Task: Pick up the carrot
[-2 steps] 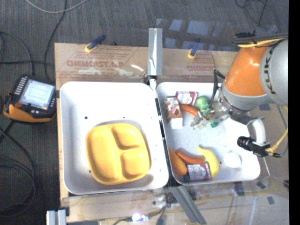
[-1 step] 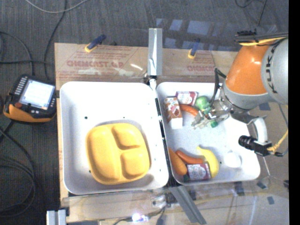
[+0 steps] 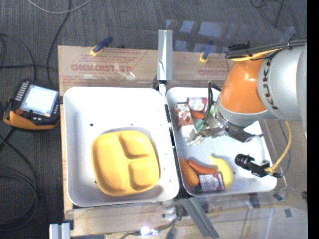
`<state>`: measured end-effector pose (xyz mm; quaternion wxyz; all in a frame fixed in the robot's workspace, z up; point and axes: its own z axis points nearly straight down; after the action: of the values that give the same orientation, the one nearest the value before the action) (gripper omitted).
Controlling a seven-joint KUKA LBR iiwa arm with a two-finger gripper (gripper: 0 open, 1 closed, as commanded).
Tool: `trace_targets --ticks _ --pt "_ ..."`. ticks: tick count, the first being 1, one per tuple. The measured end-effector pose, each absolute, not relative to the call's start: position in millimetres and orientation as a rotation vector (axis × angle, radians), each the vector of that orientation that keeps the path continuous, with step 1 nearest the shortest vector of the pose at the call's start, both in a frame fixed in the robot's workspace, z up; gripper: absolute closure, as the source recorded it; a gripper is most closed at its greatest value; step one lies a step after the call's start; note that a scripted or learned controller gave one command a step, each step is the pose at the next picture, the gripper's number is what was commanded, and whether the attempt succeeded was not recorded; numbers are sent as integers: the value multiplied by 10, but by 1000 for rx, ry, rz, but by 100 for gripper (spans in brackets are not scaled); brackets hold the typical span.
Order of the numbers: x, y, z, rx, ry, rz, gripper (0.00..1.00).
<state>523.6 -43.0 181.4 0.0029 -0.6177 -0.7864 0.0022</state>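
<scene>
The carrot (image 3: 188, 173) is a short orange piece lying in the right bin (image 3: 259, 185), against its left wall near the front corner. A red sausage (image 3: 202, 167) lies right beside it. My gripper (image 3: 199, 132) hangs over the middle of the right bin, below the orange wrist band, roughly 80 pixels up the view from the carrot and apart from it. Nothing of the carrot is between it.
A yellow banana (image 3: 225, 172) and a dark red can (image 3: 211, 182) crowd the carrot's right side. Red packets (image 3: 185, 115) lie at the back of the right bin. The left bin (image 3: 79, 108) holds a yellow divided tray (image 3: 127, 161). A teach pendant (image 3: 33, 104) sits far left.
</scene>
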Motion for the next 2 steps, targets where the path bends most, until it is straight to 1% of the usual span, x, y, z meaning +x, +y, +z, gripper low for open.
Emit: trace_targets --ticks 1,2 --pt "4832 -63 1812 -2328 -2101 10 100" --pt "4898 -617 1819 -2229 -2210 10 100"
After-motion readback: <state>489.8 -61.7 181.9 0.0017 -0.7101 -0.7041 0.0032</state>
